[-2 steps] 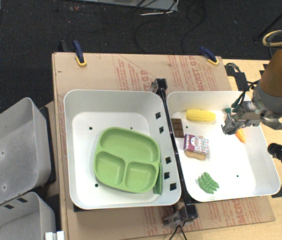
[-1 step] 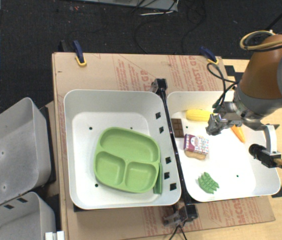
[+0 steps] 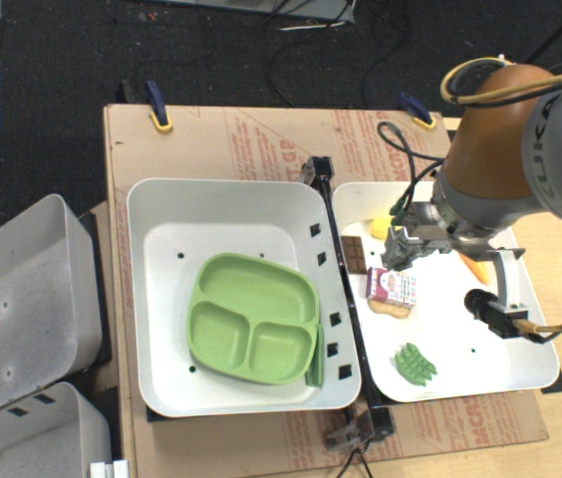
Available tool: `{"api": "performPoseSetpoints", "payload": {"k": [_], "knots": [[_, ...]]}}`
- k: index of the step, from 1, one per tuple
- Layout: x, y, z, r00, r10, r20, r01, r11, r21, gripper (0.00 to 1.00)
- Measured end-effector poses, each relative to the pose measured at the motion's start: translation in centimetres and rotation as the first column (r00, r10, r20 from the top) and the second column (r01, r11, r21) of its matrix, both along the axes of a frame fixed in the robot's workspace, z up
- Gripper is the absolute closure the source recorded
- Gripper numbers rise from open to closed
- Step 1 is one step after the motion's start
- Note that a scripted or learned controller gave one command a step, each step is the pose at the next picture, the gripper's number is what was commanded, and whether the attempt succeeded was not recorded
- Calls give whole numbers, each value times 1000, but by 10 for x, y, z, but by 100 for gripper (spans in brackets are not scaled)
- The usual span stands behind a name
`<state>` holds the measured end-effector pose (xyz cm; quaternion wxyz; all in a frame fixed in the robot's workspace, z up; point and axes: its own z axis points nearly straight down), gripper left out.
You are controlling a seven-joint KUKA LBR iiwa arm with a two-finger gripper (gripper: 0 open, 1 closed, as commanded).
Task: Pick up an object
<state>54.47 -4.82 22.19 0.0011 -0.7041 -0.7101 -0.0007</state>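
Observation:
My gripper (image 3: 402, 252) hangs over the left half of the right bin (image 3: 520, 374), below the orange-banded wrist. Just under and slightly left of it lies a small pink and white carton (image 3: 392, 286), resting against a tan biscuit-like piece (image 3: 392, 310). A brown bar (image 3: 355, 256) lies by the bin's left wall. A yellow item (image 3: 378, 229) sits partly behind the gripper. A green leafy toy (image 3: 415, 363) lies near the bin's front. An orange piece (image 3: 474, 268) peeks out beside the arm.
The left bin (image 3: 151, 267) holds a green three-compartment tray (image 3: 253, 318). A black cable fitting (image 3: 492, 313) hangs off the arm over the right bin. Spare white bins (image 3: 22, 297) stand at the far left. Clamps (image 3: 159, 108) hold the board's back edge.

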Motion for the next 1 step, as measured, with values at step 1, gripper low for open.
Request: {"api": "performPoseSetpoints", "payload": {"k": [1], "knots": [[-4, 48, 10, 1000, -1, 1, 1, 1000, -1, 100]]}}
